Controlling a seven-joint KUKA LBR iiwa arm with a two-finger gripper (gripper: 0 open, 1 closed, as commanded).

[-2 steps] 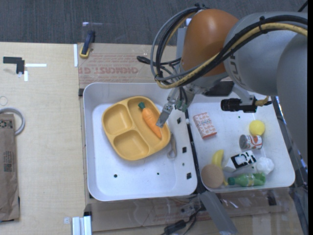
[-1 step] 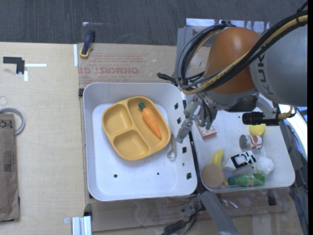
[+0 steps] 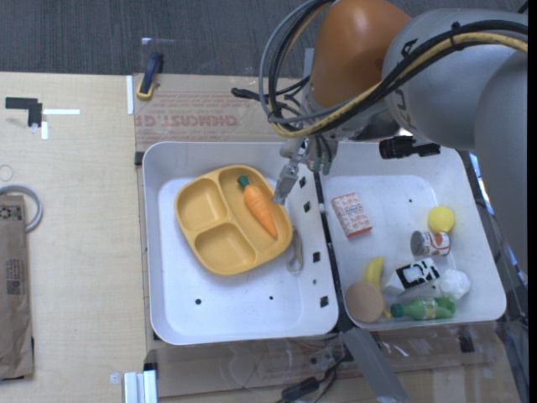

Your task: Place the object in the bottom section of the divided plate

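Orange carrot (image 3: 261, 210) lies in yellow divided plate (image 3: 195, 233), right-hand section (left bin (image 3: 168, 309)). Gripper (image 3: 288, 181) just beside, jaws' state cannot tell. Likely release step; next: confirm correct section, retreat clear.

We look down on a pale wooden bench (image 3: 67, 225) under dark grey floor (image 3: 126, 15), perhaps carpet. Brown cardboard (image 3: 201, 112) with red lettering lies flat on it, and a brown paper bag (image 3: 13, 284) sits at the left edge.
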